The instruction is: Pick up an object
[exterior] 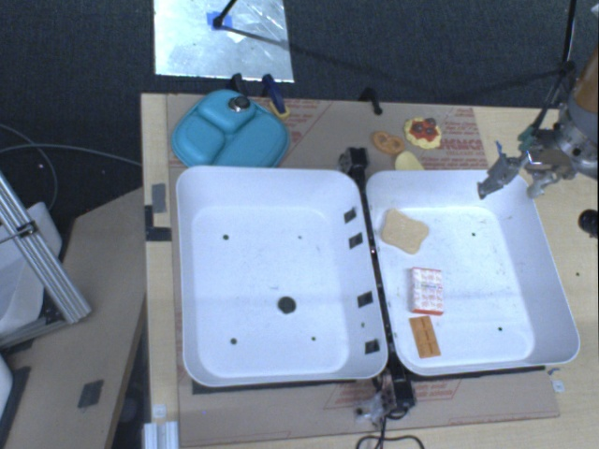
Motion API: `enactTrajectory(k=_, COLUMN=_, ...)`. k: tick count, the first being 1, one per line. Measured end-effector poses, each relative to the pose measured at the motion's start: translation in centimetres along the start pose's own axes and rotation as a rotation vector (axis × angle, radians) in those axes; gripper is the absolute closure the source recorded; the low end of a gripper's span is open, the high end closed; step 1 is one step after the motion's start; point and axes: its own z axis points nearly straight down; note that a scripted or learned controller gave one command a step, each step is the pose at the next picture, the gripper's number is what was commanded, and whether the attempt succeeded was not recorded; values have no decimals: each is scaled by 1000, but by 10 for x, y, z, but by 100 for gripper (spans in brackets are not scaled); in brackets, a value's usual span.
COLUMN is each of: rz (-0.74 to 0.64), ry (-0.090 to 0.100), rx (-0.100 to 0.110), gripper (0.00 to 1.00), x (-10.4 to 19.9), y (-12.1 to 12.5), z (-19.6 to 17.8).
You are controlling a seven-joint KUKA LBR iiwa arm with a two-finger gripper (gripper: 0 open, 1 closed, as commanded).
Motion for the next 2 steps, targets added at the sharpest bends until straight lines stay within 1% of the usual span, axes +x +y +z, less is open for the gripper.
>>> enactTrajectory(k=1, rz=-6, ry=5, rx=4, gripper=0, x=107, y=-24, z=41)
enactTrajectory(k=2, rz=-8, ry=3, rx=-2, gripper=0, x=170, y=24, z=55)
